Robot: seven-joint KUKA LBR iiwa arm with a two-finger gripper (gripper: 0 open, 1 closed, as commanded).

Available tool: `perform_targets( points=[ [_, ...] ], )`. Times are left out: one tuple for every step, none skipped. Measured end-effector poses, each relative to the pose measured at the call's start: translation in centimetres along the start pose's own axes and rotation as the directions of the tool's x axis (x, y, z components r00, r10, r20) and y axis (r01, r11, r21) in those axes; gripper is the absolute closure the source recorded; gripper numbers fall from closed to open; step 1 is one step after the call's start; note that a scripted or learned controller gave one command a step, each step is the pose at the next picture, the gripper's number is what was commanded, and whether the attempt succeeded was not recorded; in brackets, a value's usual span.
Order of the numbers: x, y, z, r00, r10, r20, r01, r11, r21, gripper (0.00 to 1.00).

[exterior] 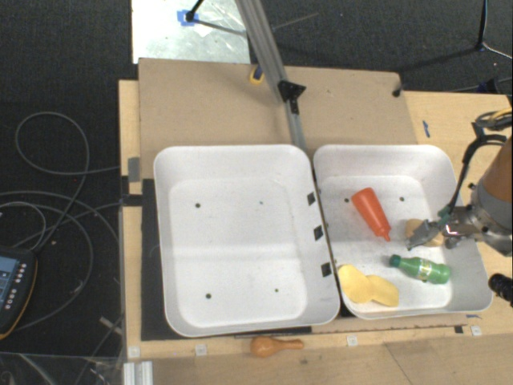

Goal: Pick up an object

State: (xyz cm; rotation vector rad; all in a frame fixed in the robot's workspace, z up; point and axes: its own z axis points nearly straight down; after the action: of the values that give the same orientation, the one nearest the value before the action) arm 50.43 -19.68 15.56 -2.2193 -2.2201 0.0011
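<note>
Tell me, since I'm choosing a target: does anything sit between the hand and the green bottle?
Nothing visible does. The hand hangs just above the green bottle in the right bin; the orange object lies off to the left.

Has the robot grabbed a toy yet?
Not yet. The gripper has reached into the right bin, near a small tan thing. The orange carrot, green bottle and yellow toy lie on the bin floor. Grabbing and lifting are left.
</note>
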Motion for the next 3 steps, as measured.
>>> perform_targets(
  points=[
    [0.6, -0.2, 6.1, 1.000, 0.000, -0.001, 0.000, 1.000, 0.002, 0.00],
    [0.5, 0.0, 4.7, 1.000, 0.000, 0.002, 0.000, 1.000, -0.006, 1.00],
    [0.7, 0.9, 0.1, 1.000, -0.005, 0.003, 0.005, 1.000, -0.009, 1.00]
  ],
)
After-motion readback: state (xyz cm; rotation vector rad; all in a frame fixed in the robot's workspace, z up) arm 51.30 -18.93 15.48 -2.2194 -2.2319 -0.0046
